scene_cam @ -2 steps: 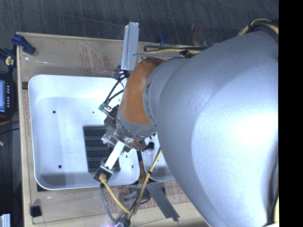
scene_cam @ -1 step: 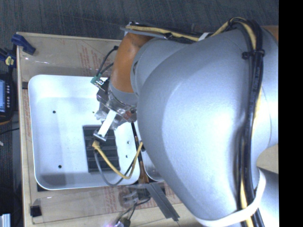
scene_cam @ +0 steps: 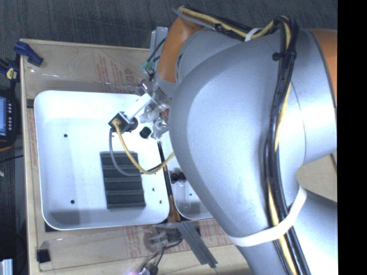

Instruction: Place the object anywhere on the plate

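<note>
White plastic, two shallow bins on a pale wooden bench (scene_cam: 86,73) — and my own grey arm (scene_cam: 241,142) sprawls across the right bin (scene_cam: 192,208), whose lower-left corner peeks out beneath me. My claw (scene_cam: 153,119) hangs over the upper-right corner of the left bin (scene_cam: 41,153), close to the wall nearest its neighbour. Whether the claw is wide or narrow I cannot tell. My wrist and its orange band (scene_cam: 172,44) crowd that spot, and what the claw carries, if anything, is hidden from me. Plain to see is a dark grey ribbed slab (scene_cam: 122,179) — it lies flat on the left bin's floor, toward the lower right, near the right wall but not touching it, and apart from the claw. A blue clamp (scene_cam: 27,53) sits at the bench's top-left corner.
</note>
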Controlling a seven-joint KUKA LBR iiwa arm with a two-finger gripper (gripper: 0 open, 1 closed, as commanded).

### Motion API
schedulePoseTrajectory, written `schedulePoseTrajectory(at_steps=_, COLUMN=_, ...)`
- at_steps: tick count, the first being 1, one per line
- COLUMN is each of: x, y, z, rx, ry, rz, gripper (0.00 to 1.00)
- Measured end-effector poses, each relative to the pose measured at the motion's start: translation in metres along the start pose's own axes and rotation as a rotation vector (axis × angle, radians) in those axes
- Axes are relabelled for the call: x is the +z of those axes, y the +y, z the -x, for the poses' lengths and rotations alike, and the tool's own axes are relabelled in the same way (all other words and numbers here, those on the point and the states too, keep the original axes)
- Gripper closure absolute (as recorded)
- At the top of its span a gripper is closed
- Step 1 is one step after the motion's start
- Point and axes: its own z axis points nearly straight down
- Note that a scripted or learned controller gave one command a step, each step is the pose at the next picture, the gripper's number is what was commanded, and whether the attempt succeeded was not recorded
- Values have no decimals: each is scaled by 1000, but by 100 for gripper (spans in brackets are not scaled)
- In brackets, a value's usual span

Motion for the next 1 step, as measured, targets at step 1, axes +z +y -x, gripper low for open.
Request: schedulePoseTrajectory(at_steps=1, x=-8, y=-67, z=53, rx=-280, ry=-2, rz=-2, gripper=100)
